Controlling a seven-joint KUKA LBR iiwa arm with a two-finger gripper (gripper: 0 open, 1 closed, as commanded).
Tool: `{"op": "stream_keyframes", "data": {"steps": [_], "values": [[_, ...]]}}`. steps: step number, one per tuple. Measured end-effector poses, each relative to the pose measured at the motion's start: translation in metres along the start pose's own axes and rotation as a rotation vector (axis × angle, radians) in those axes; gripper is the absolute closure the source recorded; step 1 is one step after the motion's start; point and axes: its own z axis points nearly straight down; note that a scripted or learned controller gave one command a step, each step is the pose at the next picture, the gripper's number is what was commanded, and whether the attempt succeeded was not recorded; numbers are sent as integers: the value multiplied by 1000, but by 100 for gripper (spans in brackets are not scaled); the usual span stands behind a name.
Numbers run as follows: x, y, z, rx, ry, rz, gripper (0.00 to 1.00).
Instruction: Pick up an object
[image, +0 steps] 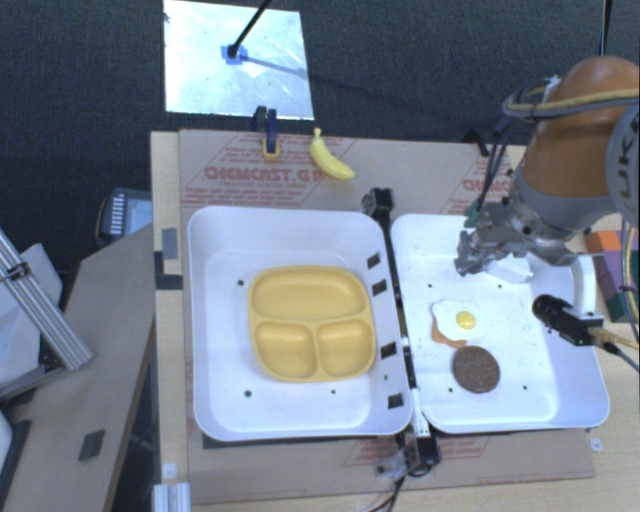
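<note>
Egg (455, 324): in your right bin (590, 400), flat, light, a bit slippery; you pinch its edge.
Patty (476, 369): just below the egg, stiff, easy to pinch.
Gripper (476, 255): above both, fingers too blurry to tell.

Fried egg (454, 322) and brown patty (476, 369), flat in right bin (575, 400).

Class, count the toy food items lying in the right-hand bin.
2: a fried egg mid-bin, a brown patty just below it. The arm may hide others.
</note>
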Motion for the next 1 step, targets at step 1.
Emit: {"op": "stream_keyframes", "data": {"steps": [1], "values": [[52,-2,18,1,0,1,100]]}}
